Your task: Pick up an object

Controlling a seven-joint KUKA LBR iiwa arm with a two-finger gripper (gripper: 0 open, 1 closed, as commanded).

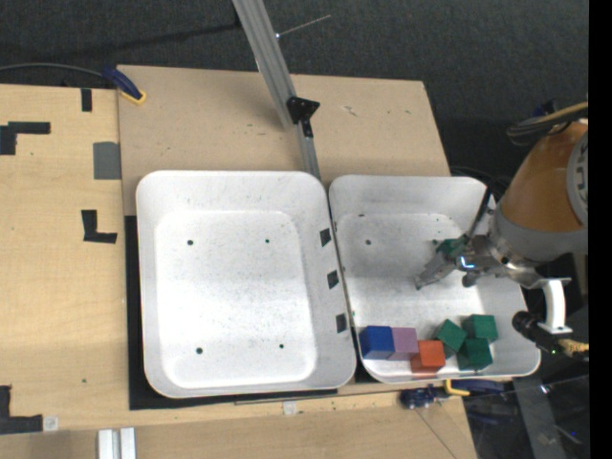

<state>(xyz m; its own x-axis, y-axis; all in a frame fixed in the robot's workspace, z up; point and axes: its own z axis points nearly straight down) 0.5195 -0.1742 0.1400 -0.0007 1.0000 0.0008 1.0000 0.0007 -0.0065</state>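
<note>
Blocks, small and brightly coloured, are what the task is about, and they sit clustered along the near edge of the right bin (402,199). Going from left to right across the overhead view: the wooden bench (57,218) carries some dark tape marks, then comes the left bin (143,256), a shallow white tray with rounded corners. A slanted metal rail (268,46) runs down toward the seam where the two bins meet. In the right bin, the row starts with a blue block (378,340), touching a pale purple block (405,340), then an orange block (430,355) just beside it, and then three green blocks (466,340) bunched together near the bin's right corner. They look like small cubes, some tilted, probably gathered there because the tray slopes or earlier handling pushed them to the rim. Above and apart from them, the gripper (448,261) hangs over the middle of the right bin, reaching in from the right under the arm's orange band (547,185). A small green shape shows near its tip; whether that is a held block or part of the tool cannot be told, nor how wide the claw stands.
</note>
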